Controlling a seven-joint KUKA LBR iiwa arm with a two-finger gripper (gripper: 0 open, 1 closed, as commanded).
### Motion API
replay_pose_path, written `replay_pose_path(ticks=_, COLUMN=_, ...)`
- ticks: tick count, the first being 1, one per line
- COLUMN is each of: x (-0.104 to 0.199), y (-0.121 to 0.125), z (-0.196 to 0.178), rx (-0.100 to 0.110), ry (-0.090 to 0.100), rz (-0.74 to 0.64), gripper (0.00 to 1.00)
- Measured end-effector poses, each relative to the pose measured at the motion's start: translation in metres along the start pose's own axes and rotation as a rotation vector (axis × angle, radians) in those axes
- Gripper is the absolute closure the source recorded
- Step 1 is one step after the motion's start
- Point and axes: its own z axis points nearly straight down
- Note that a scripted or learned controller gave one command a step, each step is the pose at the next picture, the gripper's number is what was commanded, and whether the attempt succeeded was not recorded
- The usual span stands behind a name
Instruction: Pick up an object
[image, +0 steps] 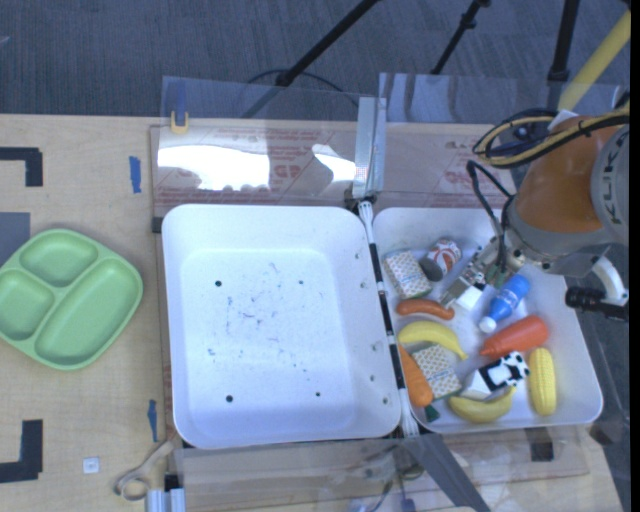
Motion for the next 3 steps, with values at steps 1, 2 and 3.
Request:
replay_pose_path(ticks=1, x=-0.032, y=0.047, z=0.013, rx=0.019, ry=0.040, rz=-0.084, gripper=0.00)
replay_pose_path(ticks=2, x=-0.033, y=0.050, z=0.001, rx=0.011, ry=0.035, rz=-0.086, gripper=1.00)
replay_pose_path(ticks=3, x=0.037, y=0.099, z=-0.076, rx=0.038, ry=0.033, rz=0.671, gripper=1.00)
